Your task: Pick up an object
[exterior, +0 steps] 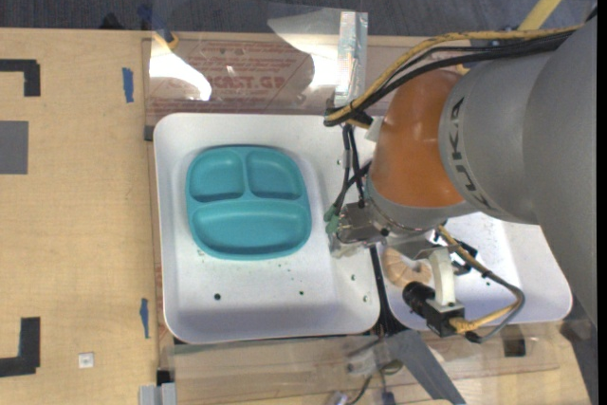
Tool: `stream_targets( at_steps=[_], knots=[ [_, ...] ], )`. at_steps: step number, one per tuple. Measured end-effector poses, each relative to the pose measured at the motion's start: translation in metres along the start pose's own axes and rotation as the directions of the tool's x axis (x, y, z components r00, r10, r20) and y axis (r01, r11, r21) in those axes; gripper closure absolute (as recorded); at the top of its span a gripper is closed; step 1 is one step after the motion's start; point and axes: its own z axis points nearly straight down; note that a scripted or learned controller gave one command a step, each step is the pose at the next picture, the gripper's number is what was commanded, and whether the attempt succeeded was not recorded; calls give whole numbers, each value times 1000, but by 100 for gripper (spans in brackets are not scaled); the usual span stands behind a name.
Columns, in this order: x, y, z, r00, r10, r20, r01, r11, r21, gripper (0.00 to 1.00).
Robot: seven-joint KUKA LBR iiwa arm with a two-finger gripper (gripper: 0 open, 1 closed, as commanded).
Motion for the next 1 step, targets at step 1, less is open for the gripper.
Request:
stream_targets(
  at_steps=[1],
  knots=[
    [33,5,-43,901,433,-1,-433,901,-3,100]
  ],
)
